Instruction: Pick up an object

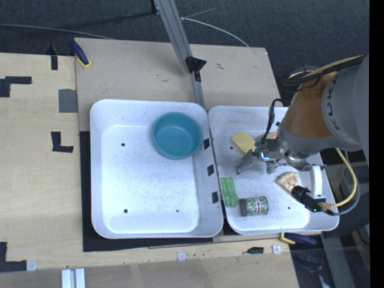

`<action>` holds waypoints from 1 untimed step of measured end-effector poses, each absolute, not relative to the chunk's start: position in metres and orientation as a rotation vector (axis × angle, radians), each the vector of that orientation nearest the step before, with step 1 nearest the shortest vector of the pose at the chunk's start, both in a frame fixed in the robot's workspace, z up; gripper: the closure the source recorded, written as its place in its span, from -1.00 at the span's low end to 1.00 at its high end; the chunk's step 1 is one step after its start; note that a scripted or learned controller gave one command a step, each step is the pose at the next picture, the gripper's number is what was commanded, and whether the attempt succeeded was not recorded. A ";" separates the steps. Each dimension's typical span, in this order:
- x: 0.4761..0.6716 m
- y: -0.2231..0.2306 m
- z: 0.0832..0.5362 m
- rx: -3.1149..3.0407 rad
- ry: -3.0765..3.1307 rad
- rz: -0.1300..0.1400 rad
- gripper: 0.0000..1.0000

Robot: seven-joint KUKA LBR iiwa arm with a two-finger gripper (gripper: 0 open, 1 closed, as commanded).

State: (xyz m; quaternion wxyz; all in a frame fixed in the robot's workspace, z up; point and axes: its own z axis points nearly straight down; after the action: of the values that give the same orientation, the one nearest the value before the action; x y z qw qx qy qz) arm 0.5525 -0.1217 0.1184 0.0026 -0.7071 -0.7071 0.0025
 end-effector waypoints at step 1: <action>0.553 -0.122 0.089 -2.221 -2.223 0.003 -1.00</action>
State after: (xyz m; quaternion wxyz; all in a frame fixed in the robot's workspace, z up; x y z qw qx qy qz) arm 0.5527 -0.1217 0.0886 -0.0005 -0.7067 -0.7075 0.0009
